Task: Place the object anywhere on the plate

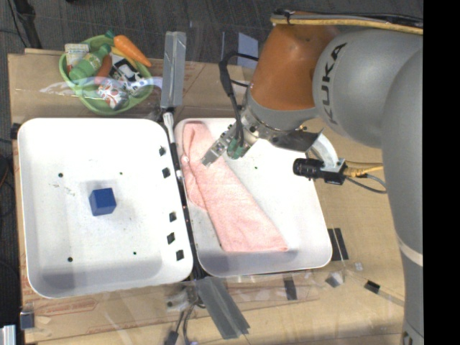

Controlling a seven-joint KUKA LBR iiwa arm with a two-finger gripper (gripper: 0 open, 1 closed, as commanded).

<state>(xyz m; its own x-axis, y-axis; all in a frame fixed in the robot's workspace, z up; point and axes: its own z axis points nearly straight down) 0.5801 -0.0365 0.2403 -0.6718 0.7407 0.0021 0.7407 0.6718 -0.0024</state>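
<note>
A small blue cube (103,200) lies alone on the floor of the left white bin (43,142), a little left of its middle. My gripper (224,150) hangs over the upper left part of the right bin (295,200), just above the upper end of a pink towel (236,203). The cube is far to the gripper's left, across the divider between the bins. A small green patch shows at the gripper's tip; what it is cannot be made out.
The pink towel runs diagonally down the right bin from top left to bottom middle. A green bowl (108,77) of toy food stands behind the left bin. A black connector with cables (316,168) juts over the right bin's right side. The arm's bulk covers the bin's upper right.
</note>
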